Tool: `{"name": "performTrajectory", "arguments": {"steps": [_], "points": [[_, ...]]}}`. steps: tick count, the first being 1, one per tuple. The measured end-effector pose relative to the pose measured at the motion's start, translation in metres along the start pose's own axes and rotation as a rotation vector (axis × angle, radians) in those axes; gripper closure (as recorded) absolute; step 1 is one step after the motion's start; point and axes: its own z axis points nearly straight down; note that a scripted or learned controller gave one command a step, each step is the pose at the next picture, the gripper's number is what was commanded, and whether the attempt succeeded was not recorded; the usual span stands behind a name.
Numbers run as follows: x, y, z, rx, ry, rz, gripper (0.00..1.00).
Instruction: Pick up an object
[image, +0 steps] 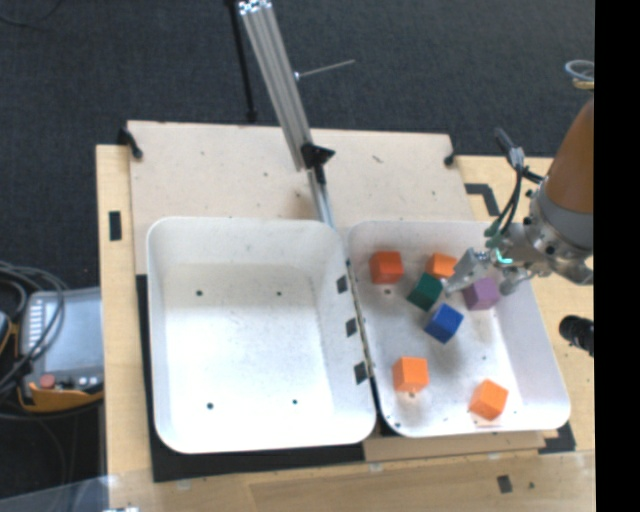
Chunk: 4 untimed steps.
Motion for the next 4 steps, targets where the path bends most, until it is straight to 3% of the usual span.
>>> {"name": "performTrajectory", "arguments": {"steps": [1,4], "points": [[0.0,0.001,-0.002,-0.005,-0.001,0.001,0.0],[-0.007,0.01,0.151,-0.005,-0.004,0.004,0.0]]}}
